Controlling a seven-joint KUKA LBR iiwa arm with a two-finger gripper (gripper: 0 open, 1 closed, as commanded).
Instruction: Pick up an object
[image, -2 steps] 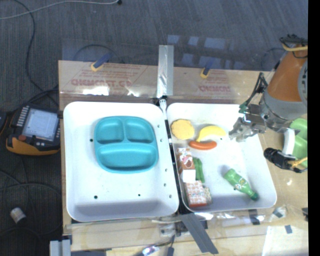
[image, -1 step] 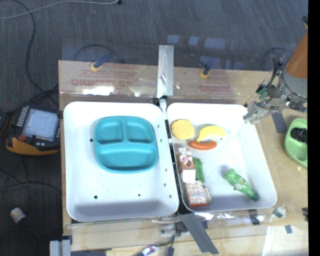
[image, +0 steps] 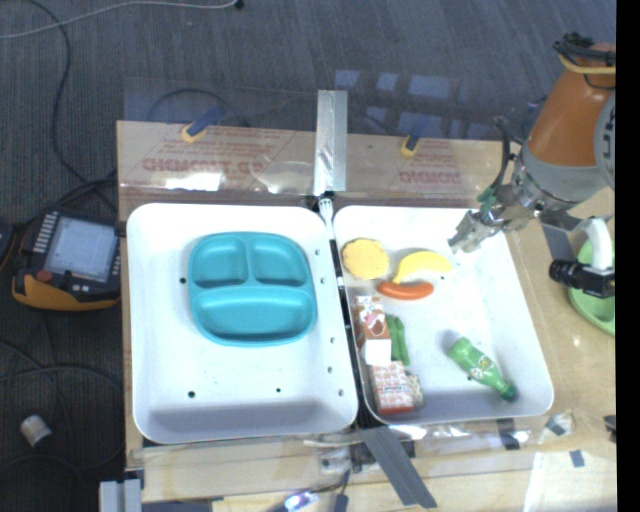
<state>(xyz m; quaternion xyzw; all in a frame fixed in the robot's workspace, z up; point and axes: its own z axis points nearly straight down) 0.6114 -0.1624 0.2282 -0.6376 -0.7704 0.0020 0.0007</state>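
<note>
Several small toy foods lie in the right bin (image: 530, 330), and I would go for the yellow banana (image: 423, 266), since it sits nearest my tool (image: 468, 234), just below and left of the tip. Whether my tool is open or closed I cannot tell from this angle; nothing shows between its tips. Around the banana: an orange round piece (image: 365, 258) just to its left, a red sausage (image: 407, 290) touching or nearly touching its lower edge, and a green bottle (image: 481, 367) well apart, toward the near corner. The banana looks like hollow plastic, so I judge it light, stiff and rather slippery, likely to squirt out if pinched on its curved ends. I would take it across the thick middle, clear of the sausage. The left bin (image: 150, 330) holds a blue tray (image: 250, 288).
</note>
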